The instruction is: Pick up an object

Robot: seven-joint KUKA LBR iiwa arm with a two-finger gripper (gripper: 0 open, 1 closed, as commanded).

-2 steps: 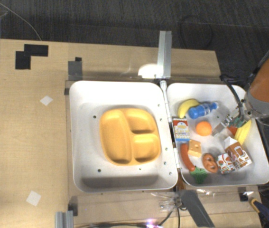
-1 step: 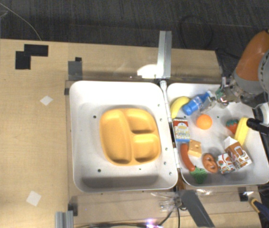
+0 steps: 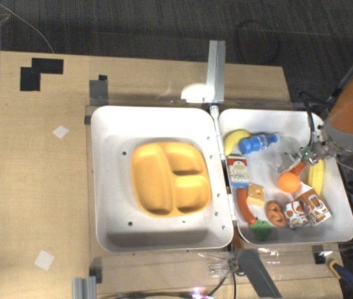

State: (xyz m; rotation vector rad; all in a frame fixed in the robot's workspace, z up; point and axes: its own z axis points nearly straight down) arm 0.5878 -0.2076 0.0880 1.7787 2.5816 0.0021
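Observation:
The right bin [image 3: 344, 226] holds several toy foods. Among them are a yellow banana [image 3: 234, 139], a blue bottle [image 3: 257, 143], a red and white carton [image 3: 238, 170], a cheese wedge [image 3: 256, 195] and a red sausage [image 3: 245, 209]. There are also a pretzel [image 3: 274, 213], a green broccoli [image 3: 262, 230], an orange carrot [image 3: 290, 180], a long yellow piece [image 3: 316, 176] and two small cartons [image 3: 307, 209]. My gripper [image 3: 309, 155] hangs low over the bin's right side, just above the carrot's upper end and the yellow piece. Nothing can be made out in its grasp.
The left bin [image 3: 104, 185] holds a yellow divided tray [image 3: 170, 178]. A metal post [image 3: 216, 73] stands behind the wall between the bins. The arm's orange band [image 3: 352, 108] hangs over the right bin's far right corner. Bare wooden bench [image 3: 33, 167] lies to the left.

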